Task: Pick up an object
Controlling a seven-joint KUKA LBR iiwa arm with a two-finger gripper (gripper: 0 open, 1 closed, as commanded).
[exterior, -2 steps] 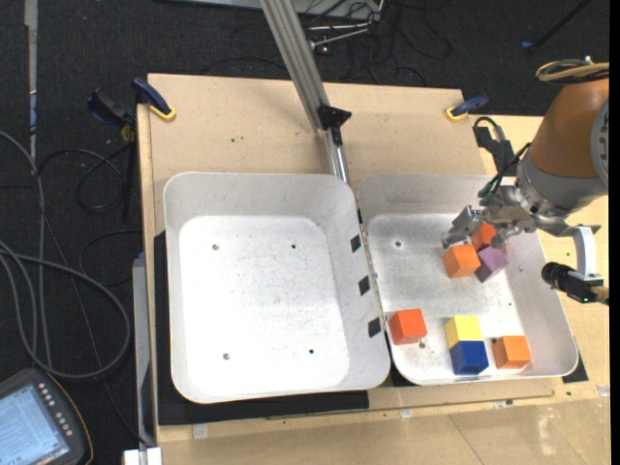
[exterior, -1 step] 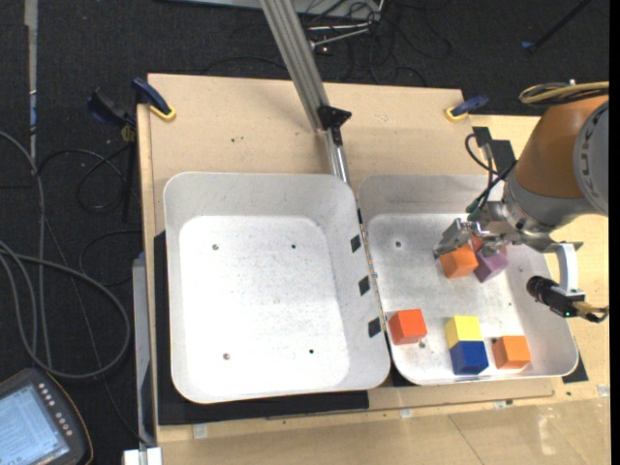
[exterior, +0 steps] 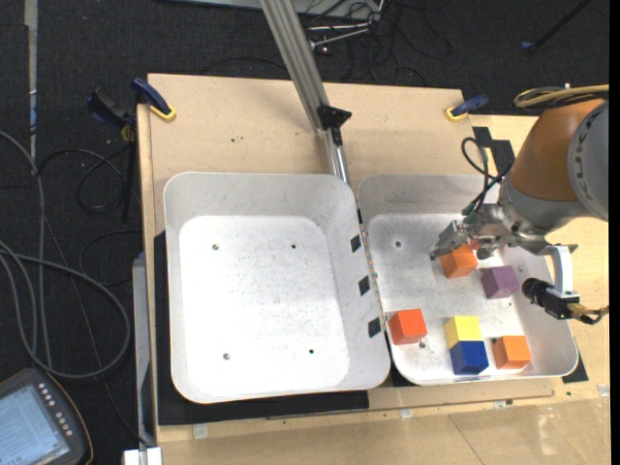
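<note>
right bin (exterior: pixel 407 235) — six blocks, left bin (exterior: pixel 194 201)

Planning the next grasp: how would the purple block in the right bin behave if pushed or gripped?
The purple block looks like a stiff cube with flat faces, so it would probably slide, not roll. It looks small, so likely light. The orange block by the gripper sits close, so a push might knock it.
</note>
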